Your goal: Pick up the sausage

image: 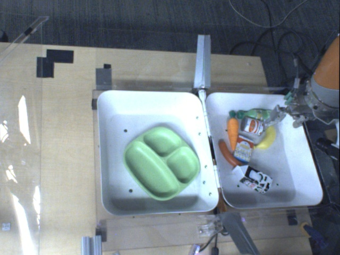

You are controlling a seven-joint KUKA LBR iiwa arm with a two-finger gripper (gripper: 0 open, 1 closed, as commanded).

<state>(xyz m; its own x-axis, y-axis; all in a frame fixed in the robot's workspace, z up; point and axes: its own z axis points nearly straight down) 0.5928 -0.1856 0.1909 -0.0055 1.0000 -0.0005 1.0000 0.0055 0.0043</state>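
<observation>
Sausage (227,153) lying at lower left of right bin (305,187), tucked under carrot (232,133) and can (251,126). Gripper (289,112) hovering at upper right rim, seemingly approaching; finger state impossible to tell, nothing visibly held.

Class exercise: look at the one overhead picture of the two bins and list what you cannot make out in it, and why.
- Gripper, camera view: its fingers are too small and blurred against the bin wall to tell their state.
- Sausage: its far end is covered by the carrot and a packet.
- Can: label too small to read.
- Arm: cut off by the right edge.
- Black-and-white packet: print too blurred to read.
</observation>
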